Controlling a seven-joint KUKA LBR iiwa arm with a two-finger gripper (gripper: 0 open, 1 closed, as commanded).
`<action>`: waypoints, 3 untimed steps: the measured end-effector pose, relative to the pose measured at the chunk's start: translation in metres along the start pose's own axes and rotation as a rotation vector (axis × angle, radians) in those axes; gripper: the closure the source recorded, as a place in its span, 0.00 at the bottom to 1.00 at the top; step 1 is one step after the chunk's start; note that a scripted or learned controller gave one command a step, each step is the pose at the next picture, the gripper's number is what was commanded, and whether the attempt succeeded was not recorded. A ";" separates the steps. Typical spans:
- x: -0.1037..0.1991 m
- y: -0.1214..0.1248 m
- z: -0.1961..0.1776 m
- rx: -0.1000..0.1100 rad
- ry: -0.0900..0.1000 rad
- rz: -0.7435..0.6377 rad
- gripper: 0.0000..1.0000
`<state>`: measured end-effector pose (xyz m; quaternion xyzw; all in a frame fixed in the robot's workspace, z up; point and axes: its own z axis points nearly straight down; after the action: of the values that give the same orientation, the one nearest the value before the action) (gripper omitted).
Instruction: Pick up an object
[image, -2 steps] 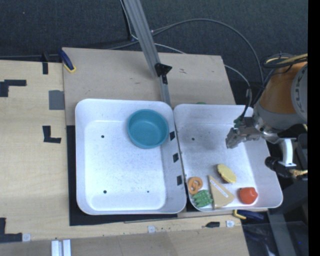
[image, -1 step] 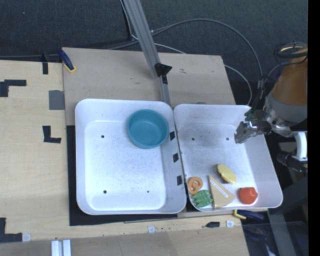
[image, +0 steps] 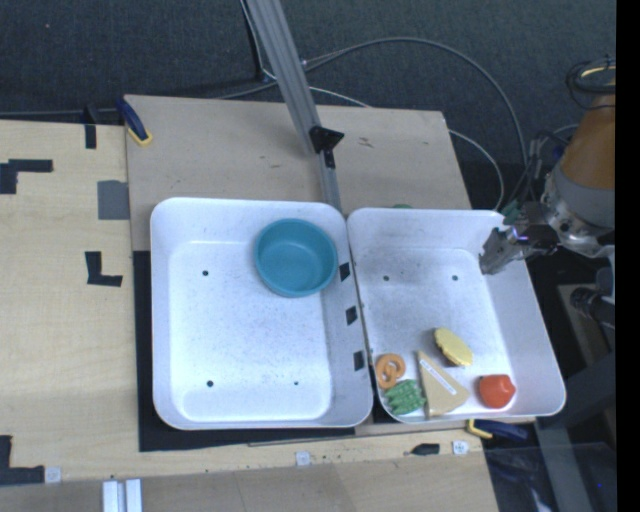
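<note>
- tool: dark two-finger end of the grey arm, at the upper right rim of the right shallow white bin; nothing seen between its fingers; how wide it stands cannot be told.
- candidates, lower right bin, well apart from the tool: yellow oval piece, red round piece, tan wedge, orange ring, green leafy piece.
- left shallow white bin: blue round bowl.
- step, judged: approach, no pick begun.
- next: travel toward the cluster, descend over one piece.

In the left bin, only the blue bowl at 1 o'clock obstructs. In the right bin, the upper floor lies open; toys crowd 6 o'clock.
</note>
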<state>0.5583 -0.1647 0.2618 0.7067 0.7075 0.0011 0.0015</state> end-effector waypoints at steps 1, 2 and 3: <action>0.000 0.000 -0.018 0.002 0.000 0.000 1.00; 0.048 0.007 -0.002 0.005 0.001 -0.003 1.00; 0.100 0.021 0.015 0.005 0.001 -0.004 1.00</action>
<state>0.5787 -0.0649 0.2472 0.7055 0.7087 -0.0004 -0.0009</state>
